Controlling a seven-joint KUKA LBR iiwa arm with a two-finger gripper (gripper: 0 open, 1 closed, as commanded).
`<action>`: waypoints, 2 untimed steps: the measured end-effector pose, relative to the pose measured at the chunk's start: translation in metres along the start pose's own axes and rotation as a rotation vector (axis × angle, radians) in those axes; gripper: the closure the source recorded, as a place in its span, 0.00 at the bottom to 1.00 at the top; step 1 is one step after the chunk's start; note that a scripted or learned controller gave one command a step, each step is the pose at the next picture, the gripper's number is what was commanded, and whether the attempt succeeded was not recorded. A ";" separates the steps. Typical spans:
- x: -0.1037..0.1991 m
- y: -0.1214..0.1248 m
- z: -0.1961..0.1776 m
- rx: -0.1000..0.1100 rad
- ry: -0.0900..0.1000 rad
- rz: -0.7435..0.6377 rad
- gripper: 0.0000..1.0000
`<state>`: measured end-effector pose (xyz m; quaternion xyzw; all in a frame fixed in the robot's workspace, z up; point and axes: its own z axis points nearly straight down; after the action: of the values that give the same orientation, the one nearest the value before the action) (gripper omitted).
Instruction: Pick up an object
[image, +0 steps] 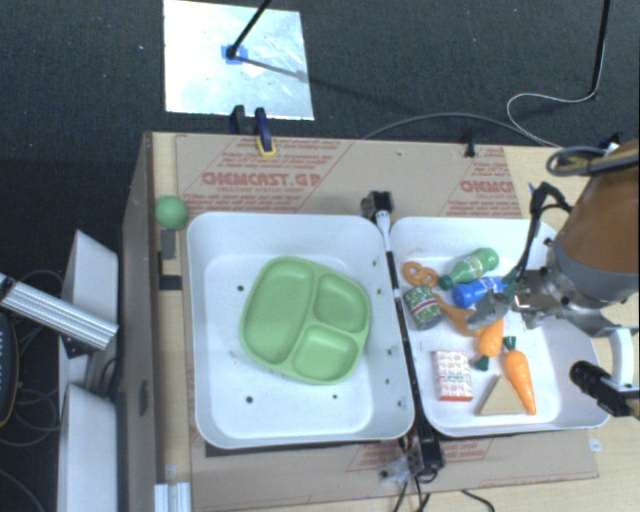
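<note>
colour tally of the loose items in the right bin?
Right bin, loose items by colour:
Orange: 3, carrot, small orange piece, pretzel-like piece
Green: 2, bottle, can
Blue: 1, blue item
White and red: 1, carton
Tan: 1, wedge
Total: 8

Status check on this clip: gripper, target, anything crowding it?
Gripper low in right bin, among the toys. Nothing seen held. Carrot just beside it; blue bottle and green bottle crowd close.

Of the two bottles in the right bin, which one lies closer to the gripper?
The blue bottle, just left of the gripper; the green bottle lies farther back, above it.
</note>
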<state>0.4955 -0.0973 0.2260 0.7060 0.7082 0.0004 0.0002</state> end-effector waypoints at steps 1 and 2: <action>-0.019 0.043 0.124 -0.016 -0.006 0.001 0.00; -0.018 0.043 0.114 -0.017 -0.005 0.000 1.00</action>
<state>0.5392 -0.1156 0.1122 0.7061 0.7081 0.0046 0.0079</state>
